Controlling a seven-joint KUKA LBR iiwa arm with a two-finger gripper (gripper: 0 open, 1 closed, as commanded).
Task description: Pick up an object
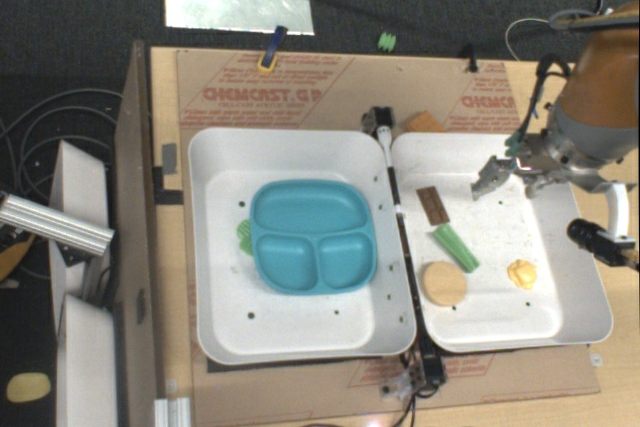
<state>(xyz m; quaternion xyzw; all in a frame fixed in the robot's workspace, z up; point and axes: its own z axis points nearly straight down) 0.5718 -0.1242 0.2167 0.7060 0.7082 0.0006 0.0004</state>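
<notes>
Bins sit side by side across the middle of the frame: the left bin carries a blue tray with three compartments, and a bit of something green pokes out at the tray's left edge. The right bin holds the loose pieces: a brown bar near its left wall, a green stick just below and right of the bar, a tan disc at the stick's lower end, close enough that I cannot tell whether they touch, and a small yellow lump further right, apart from the rest.

The arm enters from the upper right of the frame. Its gripper hangs over the upper part of the right bin, above and to the right of the bar. The angle and blur hide the tips, so whether the jaws are spread or closed cannot be told; nothing can be made out between them.

By my reading the pick is not yet done. All four pieces lie flat on the bin floor and none looks lifted. What remains is the whole of it: settle over one piece, descend, close and raise it. The bar is nearest the gripper, so it seems the likeliest target, though that is only a guess.
</notes>
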